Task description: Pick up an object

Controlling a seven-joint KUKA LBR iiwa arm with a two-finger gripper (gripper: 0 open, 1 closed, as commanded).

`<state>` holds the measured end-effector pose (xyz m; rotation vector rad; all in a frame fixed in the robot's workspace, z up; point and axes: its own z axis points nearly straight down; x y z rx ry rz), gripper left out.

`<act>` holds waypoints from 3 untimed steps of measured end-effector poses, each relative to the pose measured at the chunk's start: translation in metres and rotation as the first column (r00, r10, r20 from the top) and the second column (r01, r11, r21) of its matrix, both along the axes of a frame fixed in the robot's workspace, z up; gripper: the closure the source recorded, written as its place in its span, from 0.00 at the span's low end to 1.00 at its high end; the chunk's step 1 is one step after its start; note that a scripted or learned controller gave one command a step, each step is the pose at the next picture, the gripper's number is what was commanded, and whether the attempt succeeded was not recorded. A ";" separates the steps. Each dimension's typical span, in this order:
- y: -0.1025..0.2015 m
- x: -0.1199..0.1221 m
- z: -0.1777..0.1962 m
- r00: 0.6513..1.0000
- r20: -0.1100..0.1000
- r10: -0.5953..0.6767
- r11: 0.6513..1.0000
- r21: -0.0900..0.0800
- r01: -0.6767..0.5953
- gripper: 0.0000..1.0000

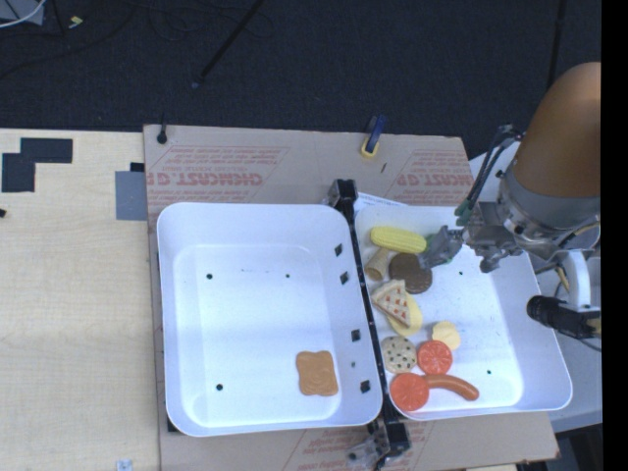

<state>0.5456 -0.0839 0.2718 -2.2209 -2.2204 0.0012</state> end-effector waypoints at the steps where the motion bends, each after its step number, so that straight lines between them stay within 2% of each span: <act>1: -0.014 -0.005 -0.189 1.000 -0.009 0.000 1.000 0.001 0.000 0.00; 2: -0.017 -0.004 -0.171 1.000 -0.004 -0.011 1.000 0.002 0.011 1.00; 3: 0.045 -0.011 -0.080 1.000 0.003 0.005 1.000 0.002 -0.005 1.00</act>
